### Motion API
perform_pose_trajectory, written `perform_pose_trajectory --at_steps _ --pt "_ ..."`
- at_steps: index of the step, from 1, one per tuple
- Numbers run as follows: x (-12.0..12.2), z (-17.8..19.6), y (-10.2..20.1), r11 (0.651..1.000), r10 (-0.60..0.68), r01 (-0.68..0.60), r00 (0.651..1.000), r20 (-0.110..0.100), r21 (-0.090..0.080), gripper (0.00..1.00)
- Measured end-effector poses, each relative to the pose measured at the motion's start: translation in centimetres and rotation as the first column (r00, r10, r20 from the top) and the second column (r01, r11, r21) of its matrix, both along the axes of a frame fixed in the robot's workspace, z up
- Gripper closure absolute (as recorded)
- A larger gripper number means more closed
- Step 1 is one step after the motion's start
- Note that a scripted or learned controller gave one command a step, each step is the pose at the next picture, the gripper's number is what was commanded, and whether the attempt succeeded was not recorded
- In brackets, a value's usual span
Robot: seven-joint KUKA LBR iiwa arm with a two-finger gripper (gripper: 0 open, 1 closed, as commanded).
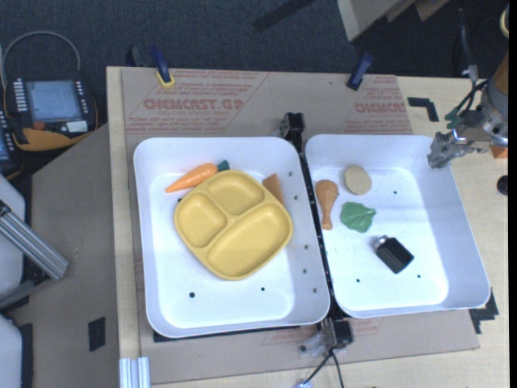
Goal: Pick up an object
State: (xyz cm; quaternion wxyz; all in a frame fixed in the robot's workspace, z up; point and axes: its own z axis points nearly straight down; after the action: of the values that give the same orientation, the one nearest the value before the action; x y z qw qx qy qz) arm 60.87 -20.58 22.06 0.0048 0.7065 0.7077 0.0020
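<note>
1. Near the bench's right edge, the hand [443, 150] is hovering over the right bin's [452, 241] far right rim; its grip state is unclear.
2. A black block [394, 254] is lying mid-bin.

I work in a robotics lab, not a home or a kitchen. My bench [81, 241] is a plain board covered with a sheet of brown printed cardboard [266, 103], held down along its far edge by clamps [164, 74]. Two shallow white bins [157, 241] sit side by side on it, joined by black brackets [292, 124]. The food in them is toy food: a plastic carrot [191, 177] beside a yellow divided plate [233, 223]. A teach pendant [50, 103] with a screen and coiled cable rests at the left, near an aluminium framing rail [31, 237]. Dark carpet [202, 23] lies beyond.
</note>
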Motion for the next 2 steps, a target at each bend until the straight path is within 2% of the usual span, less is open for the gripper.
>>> perform_pose_trajectory --at_steps 1,2 --pt "0.1 0.8 0.0 1.0 -0.001 0.001 1.0 -0.005 0.002 1.0" --pt "1.0 1.3 5.9 1.0 0.005 -0.005 1.0 -0.008 0.006 1.0"
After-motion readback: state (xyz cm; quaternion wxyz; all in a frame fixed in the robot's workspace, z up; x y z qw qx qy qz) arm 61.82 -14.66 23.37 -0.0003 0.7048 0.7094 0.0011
